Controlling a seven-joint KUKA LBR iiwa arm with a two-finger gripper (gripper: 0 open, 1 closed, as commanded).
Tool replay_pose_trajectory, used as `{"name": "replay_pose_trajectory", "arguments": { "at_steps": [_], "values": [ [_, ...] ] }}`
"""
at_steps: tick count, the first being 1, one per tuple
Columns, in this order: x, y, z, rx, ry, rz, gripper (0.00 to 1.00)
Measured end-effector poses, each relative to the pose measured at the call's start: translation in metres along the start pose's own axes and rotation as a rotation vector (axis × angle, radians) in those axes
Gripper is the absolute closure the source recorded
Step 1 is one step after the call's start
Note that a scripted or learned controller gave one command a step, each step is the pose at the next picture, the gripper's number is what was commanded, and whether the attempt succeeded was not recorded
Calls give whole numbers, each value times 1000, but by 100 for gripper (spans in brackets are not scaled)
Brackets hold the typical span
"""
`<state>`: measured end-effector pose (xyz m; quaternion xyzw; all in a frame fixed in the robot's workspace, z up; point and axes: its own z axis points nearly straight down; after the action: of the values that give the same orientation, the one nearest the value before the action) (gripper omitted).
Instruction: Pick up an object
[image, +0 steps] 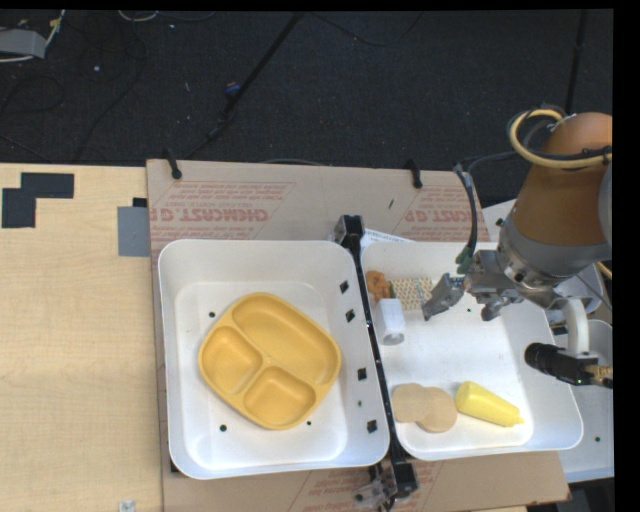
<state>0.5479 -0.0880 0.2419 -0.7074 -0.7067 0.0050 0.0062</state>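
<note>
My gripper hangs over the back of the right bin, open, its two dark fingers spread apart with nothing between them. Below and left of it lie a white cylinder, a small orange-brown piece and a pale speckled block against the divider. Near the bin's front sit two tan round discs and a yellow wedge. A yellow divided plate lies in the left bin.
A black divider rail runs between the bins. A black and white fitting sits at the right bin's right rim. Cardboard lies behind the bins, and a wooden bench top to the left.
</note>
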Motion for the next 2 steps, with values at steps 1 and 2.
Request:
{"name": "replay_pose_trajectory", "arguments": {
  "at_steps": [1,2],
  "values": [
    [0,2,-7,-12,-1,-2,0],
    [8,5,41,-7,0,0,0]
  ]
}}
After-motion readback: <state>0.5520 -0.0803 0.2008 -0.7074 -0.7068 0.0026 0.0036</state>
